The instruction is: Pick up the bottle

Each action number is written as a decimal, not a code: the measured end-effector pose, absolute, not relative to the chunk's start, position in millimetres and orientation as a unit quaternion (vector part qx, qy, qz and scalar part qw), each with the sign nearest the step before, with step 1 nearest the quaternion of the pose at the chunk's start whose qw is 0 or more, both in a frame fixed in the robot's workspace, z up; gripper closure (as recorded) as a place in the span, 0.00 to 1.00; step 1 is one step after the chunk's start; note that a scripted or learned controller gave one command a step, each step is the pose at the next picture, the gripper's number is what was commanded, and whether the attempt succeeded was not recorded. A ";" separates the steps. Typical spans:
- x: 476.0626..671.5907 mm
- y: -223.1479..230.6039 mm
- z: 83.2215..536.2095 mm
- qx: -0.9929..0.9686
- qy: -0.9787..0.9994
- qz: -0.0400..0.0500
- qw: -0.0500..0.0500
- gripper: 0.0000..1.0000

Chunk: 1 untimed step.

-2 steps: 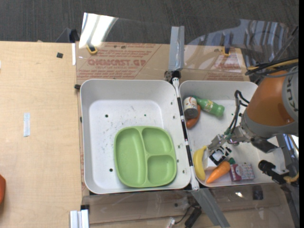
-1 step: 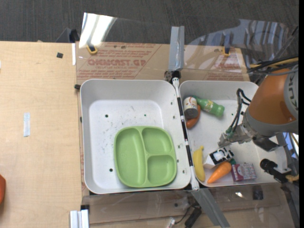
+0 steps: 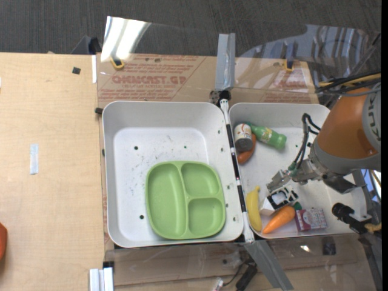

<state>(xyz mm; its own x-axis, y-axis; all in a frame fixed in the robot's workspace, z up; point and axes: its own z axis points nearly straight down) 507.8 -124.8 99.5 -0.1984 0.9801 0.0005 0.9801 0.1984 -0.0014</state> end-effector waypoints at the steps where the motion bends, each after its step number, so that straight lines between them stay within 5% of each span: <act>1: 620.6 -62.2 191.5 -0.592 -0.806 0.001 -0.001 0.00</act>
<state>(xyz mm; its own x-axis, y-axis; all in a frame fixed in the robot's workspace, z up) 620.6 -62.2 191.5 -0.2983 0.9545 -0.0020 0.9545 0.2983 0.0001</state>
